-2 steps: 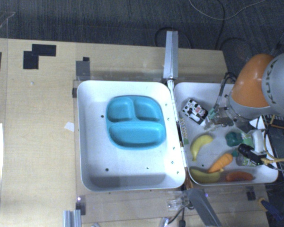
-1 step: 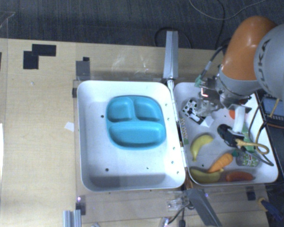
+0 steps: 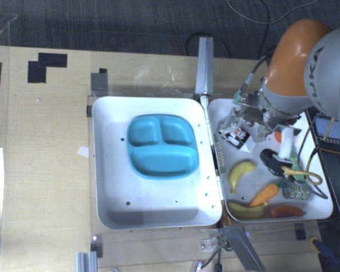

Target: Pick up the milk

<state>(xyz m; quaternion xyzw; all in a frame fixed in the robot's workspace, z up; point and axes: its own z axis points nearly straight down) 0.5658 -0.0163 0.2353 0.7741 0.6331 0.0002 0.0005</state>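
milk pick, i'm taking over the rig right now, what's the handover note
Gripper: low over the back left of the right bin, right at the milk; its state cannot be told from this view.
Milk: small white carton, in the right bin near its left wall. A grasp is not visible.
Nearby: banana and carrot lie in front of it, apart from it.
Done: the arm is at the milk.
Left: confirm the grasp, then lift the milk out.

Grey arm (image 3: 335,67), orange band (image 3: 292,52), perhaps lettered.
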